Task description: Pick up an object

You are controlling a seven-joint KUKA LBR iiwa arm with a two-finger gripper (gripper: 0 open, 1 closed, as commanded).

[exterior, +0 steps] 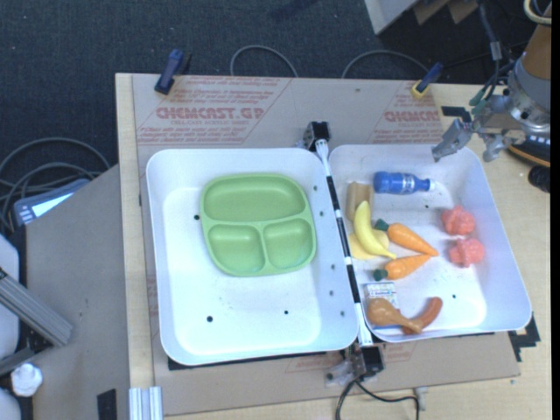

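Observation:
The right bin holds a blue bottle, a yellow banana, two orange carrots, two pink lumps, a brown sausage and a brown chicken leg. My gripper hangs above the bin's far right corner, open, with nothing between its fingers. It stands to the upper right of the bottle and apart from every object.
The left bin carries a green divided plate. A beige block lies by the banana near the bins' shared wall. Blue clamps grip the board's far edge. Cables lie off the bench to the left.

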